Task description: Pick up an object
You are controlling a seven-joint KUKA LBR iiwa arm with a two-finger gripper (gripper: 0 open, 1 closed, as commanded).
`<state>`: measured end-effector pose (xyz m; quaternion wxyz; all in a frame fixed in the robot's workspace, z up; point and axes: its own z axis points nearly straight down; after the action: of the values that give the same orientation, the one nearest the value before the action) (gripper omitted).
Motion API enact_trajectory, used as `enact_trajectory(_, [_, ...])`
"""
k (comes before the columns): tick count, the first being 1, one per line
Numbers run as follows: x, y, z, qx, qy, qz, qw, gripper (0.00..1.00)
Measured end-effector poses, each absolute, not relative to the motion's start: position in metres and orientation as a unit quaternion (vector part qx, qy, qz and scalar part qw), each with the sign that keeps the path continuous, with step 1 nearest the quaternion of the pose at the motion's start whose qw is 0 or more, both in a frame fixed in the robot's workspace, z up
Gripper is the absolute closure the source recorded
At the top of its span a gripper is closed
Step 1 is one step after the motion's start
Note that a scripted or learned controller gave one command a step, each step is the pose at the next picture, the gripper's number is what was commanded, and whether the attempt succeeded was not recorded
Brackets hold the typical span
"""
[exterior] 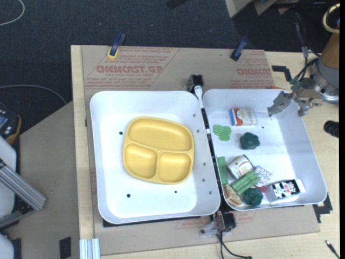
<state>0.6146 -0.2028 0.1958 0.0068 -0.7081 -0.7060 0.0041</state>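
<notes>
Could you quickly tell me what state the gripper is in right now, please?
Gripper: open, holding nothing, poised over the far right corner of the right bin.

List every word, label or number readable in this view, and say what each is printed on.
"CHEMCAST G.P", red, repeated: brown board behind the bins.
Small carton: print too blurred to read.
Black and white packet: pattern, no legible words.
Wrapped snack: label unreadable.

A yellow tray [158,156] lies in a white bin [105,144]; a black-and-white patterned card [284,189].
</notes>
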Motion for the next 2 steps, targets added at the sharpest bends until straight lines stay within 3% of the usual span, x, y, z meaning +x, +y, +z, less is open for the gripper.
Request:
enact_trajectory(1, [0.618, -0.202, 0.205, -0.707, -0.707, 0.0, 0.0, 0.0])
enact_trajectory(2, [0.619, -0.201, 0.162, -0.707, -0.707, 0.0014, 0.003, 0.0])
